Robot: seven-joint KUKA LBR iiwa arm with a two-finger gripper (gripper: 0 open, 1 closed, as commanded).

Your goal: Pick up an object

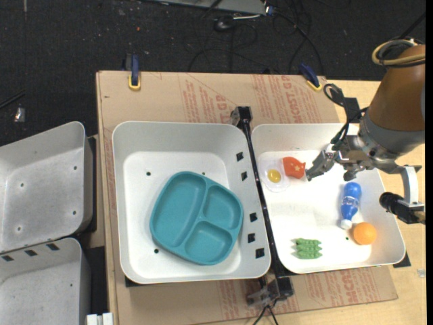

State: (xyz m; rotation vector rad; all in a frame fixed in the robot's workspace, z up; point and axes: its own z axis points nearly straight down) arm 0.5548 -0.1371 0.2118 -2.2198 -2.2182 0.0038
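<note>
Red toy piece [293,166] lay in the right bin [325,266], just beside our tool [318,170]; whether it gripped anything, we couldn't tell. Approach step, seemingly; next, closing squarely.

two bins [128,141], one tray [196,217], five small items [308,248]

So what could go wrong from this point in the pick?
The end effector sits beside the red piece, which lies next to the fried egg toy; a grasp here may nudge both or catch neither. The blue bottle and orange ball lie close together under the arm, so a sweep could knock the ball rolling.
</note>
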